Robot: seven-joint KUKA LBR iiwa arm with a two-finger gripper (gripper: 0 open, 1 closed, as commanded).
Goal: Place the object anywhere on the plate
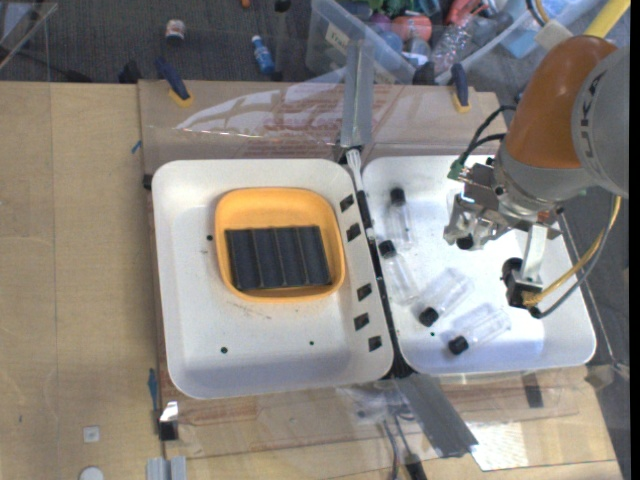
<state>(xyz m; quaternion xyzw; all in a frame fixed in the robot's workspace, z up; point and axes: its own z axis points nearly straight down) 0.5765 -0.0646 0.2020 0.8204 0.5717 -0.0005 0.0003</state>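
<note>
Clear black-capped vials (445, 296) lie in the right bin (560, 343); fingers' (470, 236) state unclear.

Right bin (570, 353) is crowded: clear vials (447, 293) litter its floor under the arm (560, 98). The plate (278, 205) in the left bin (190, 298) carries a dark ridged block (278, 257), open from above

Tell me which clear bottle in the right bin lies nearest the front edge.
The clear bottle with its black cap at the lower left; the other bottles lie farther back in the right bin.
</note>
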